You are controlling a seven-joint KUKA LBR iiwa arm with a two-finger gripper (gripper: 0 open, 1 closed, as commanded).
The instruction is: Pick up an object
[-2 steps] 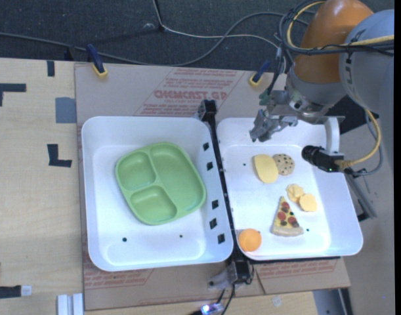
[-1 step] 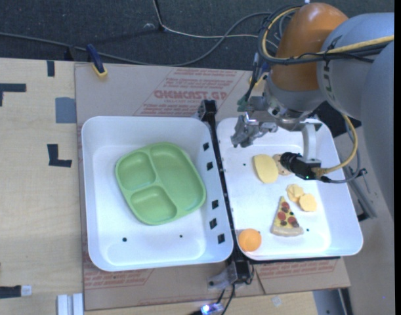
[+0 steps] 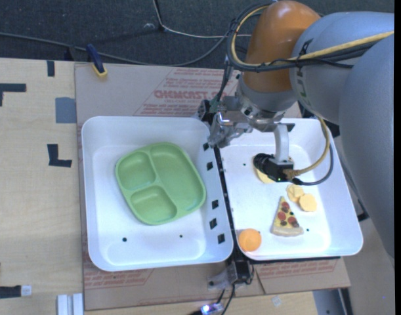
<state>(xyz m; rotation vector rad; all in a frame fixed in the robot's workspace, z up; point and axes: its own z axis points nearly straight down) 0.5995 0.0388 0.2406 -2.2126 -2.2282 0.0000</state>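
Observation:
My gripper (image 3: 221,130) hangs over the far end of the ridge where the two bins meet, under the orange wrist band. In the right bin (image 3: 331,241) lie a toy pizza slice (image 3: 287,218), an orange ball (image 3: 250,239) in the near left corner, and two small yellow round pieces (image 3: 301,198). A flat yellow piece (image 3: 261,174) peeks out from beneath the robot's own hardware. All of these lie nearer the camera than the gripper, and nothing shows between its tips.
A green divided plate (image 3: 160,182) lies in the middle of the left bin (image 3: 98,228). Black clips run along the ridge (image 3: 215,202) between the bins. The bulky grey arm covers the right bin's far right side.

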